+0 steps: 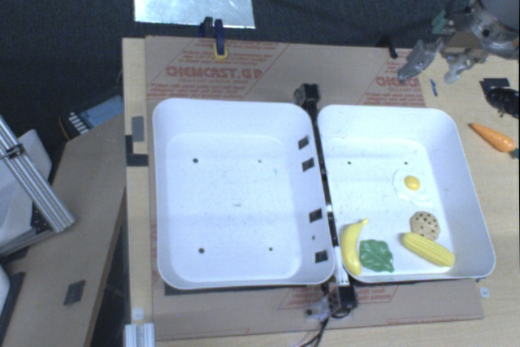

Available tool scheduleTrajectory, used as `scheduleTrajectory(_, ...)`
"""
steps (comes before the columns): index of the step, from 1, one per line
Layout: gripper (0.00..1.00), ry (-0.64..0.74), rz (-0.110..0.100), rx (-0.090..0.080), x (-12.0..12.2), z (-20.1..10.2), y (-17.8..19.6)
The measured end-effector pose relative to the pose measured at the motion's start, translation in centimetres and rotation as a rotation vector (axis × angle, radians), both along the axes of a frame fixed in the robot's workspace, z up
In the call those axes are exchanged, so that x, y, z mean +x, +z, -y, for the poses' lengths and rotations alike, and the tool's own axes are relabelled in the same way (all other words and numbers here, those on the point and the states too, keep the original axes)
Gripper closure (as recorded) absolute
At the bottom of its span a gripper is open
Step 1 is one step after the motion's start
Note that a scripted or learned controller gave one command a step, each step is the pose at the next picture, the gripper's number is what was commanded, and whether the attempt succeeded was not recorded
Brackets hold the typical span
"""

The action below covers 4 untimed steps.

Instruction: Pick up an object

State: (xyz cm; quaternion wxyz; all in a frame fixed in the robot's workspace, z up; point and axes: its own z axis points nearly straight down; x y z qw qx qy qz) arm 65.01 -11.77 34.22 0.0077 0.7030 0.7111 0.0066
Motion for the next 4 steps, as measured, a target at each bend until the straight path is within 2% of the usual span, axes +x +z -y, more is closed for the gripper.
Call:
scheduleTrajectory(1,0.0,-0.003,-0.012,0.003,-7.4,-4.3,7.3)
scheduleTrajectory(2,0.0,-0.002,-0.012,0.003,-16.7,-8.9,15.0)
scheduleTrajectory(3,0.0,-0.001,-0.013,0.003,-16.3,-14.9,19.6)
scheduleTrajectory(4,1.0,-0.004,-0.014,0.003,-16.3,-14.5,20.5)
